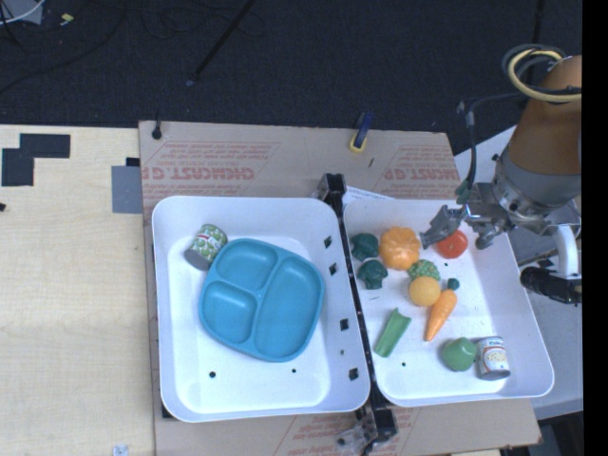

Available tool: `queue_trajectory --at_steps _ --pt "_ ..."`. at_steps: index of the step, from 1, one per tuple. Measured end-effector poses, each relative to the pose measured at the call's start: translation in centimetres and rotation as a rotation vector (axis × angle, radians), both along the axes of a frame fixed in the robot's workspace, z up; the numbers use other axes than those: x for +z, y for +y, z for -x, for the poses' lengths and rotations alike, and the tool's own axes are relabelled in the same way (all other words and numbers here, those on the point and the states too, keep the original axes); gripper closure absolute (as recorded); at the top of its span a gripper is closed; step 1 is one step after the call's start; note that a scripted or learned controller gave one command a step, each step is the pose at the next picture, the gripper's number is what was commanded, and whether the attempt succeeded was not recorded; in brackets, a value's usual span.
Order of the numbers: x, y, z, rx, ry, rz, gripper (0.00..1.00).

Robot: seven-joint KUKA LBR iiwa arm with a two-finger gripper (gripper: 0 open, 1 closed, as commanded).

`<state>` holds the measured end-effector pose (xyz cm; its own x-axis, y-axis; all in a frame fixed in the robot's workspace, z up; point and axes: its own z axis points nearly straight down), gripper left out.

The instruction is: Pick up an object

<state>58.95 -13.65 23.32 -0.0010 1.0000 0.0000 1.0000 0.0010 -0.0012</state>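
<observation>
My gripper point(463, 233) hangs over the far right part of the right bin point(518, 297), its two fingers spread apart. A red tomato point(453, 246) lies just below and between them, and nothing is clamped. To its left sit an orange point(399, 247) and two dark green broccoli pieces point(365, 245) point(372, 274). Nearer the front lie a yellow lemon point(425, 292), a carrot point(439, 313), a green cucumber piece point(391, 332), a green round fruit point(458, 353) and a small can point(492, 357).
The left bin point(176, 350) holds a blue divided plate point(261, 297) and a small can point(205, 246) at its far left corner. A black divider point(347, 293) runs between the two bins. Cables and a bracket point(556, 283) sit off the right bin's right side.
</observation>
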Motion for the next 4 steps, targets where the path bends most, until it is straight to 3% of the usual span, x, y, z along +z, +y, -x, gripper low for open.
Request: queue_trajectory --at_steps 3,4 --pt "-14.9 -0.5 -0.3 -0.001 0.005 -0.002 0.00" --pt "-13.6 -0.6 -0.4 -0.004 0.004 -0.002 1.00"
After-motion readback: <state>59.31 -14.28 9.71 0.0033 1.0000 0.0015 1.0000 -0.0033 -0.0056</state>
